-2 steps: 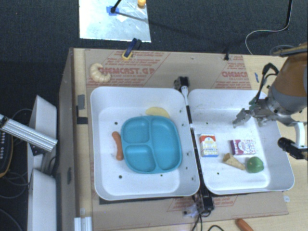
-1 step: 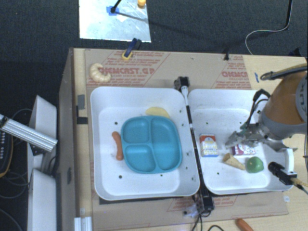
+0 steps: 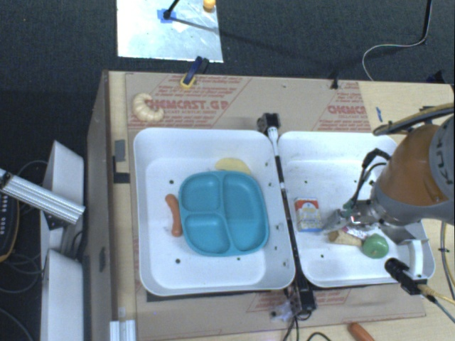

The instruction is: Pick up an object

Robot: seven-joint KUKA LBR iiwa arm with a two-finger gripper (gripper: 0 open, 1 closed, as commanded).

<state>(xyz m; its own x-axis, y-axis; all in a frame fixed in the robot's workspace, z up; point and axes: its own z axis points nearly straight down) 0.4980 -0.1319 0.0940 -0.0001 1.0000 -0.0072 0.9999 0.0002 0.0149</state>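
In the right bin [image 3: 320, 151], my gripper [image 3: 347, 223] is low over the floor near the front. A small red and white packet [image 3: 307, 214] lies just to its left. A tan piece [image 3: 345, 238] sits right below the gripper, and a green ball [image 3: 375, 246] rests beside it on the right. Whether the gripper touches any of them cannot be made out. The left bin [image 3: 160, 155] holds a blue divided plate [image 3: 223, 212], an orange sausage [image 3: 174, 214] along the plate's left side, and a pale yellow piece [image 3: 233, 165] behind the plate.
The grey arm with its orange band [image 3: 412, 172] covers the right bin's right side. On the cardboard behind the bins lie a cream curled object [image 3: 147, 106] and a blue and yellow item [image 3: 193, 72]. An orange object [image 3: 360, 330] lies in front of the bins.
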